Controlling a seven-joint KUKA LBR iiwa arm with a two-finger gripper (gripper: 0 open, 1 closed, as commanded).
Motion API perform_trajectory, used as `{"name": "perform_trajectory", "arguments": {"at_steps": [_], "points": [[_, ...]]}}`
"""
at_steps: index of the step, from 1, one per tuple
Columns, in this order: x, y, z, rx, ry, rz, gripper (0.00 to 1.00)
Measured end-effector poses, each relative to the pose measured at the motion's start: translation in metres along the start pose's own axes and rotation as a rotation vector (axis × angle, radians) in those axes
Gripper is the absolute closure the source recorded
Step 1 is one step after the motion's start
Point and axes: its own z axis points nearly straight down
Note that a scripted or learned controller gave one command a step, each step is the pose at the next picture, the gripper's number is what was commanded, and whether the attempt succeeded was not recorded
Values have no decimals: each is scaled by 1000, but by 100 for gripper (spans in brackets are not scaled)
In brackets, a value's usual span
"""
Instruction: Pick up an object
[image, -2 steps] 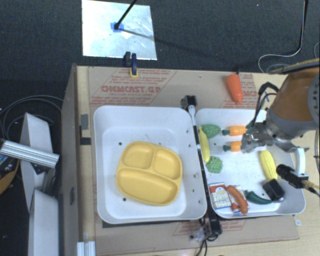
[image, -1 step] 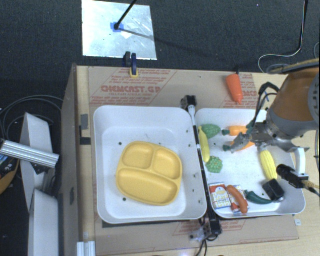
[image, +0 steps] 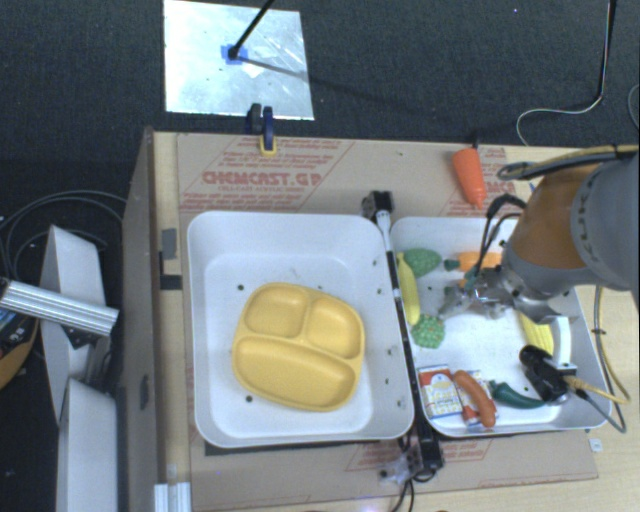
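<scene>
Looks like the approach step rn: end effector (image: 462, 297) is low in the right bin (image: 572, 420) btwn the green toys, can't tell its state or any hold, so next it needs to line up on the near green piece (image: 429, 331).

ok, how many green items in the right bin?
3. One green piece near the bin's top left, one below it beside the yellow banana-like item, and a dark green one near the bottom right. The arm may hide others.
</scene>
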Motion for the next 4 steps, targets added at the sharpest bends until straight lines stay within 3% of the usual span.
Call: {"name": "perform_trajectory", "arguments": {"at_steps": [1, 2, 3, 4], "points": [[-59, 59, 0, 0, -1, -1, 0], [-35, 91, 3, 31, 1, 4, 0], [-78, 77, 0, 1, -1, -1, 0], [-52, 91, 4, 27, 1, -2, 0]]}}
